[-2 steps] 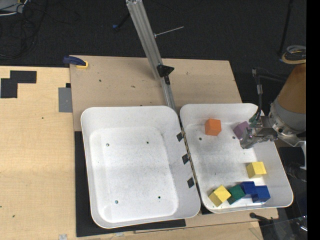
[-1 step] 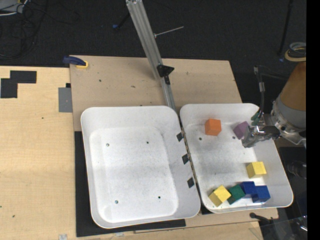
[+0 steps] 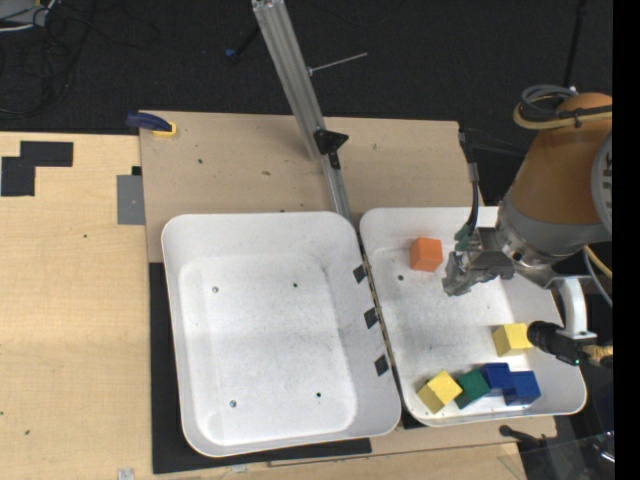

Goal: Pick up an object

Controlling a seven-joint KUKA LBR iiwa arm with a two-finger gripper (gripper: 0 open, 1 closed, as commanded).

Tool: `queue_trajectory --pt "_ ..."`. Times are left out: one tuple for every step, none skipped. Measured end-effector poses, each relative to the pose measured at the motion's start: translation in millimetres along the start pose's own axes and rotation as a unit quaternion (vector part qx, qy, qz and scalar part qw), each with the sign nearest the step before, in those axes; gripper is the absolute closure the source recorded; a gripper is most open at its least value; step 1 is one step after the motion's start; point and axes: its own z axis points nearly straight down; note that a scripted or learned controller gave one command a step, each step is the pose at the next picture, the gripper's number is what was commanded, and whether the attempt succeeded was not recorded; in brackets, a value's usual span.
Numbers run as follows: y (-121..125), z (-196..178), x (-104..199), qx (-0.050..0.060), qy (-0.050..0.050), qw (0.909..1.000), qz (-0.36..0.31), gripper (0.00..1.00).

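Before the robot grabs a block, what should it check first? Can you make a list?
1. A block close by: ok, the orange block sits just left of the gripper.
2. Orange block stands apart from others: ok.
3. Gripper over the right bin: ok.
4. Gripper directly above the orange block: not ok, it is beside it.
5. Gripper height above the bin floor: cannot tell.
6. Other blocks out of the way: ok, the yellow block and the corner cluster lie nearer the camera.

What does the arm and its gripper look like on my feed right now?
The arm is bulky and rounded, with an orange band above a grey wrist. A grey cable loops over its top. The gripper is a small grey metal piece.
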Motion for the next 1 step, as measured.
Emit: queue_trajectory --pt "6.2 8.8 53.1 0.001 0.0 1.0 0.001 1.0"
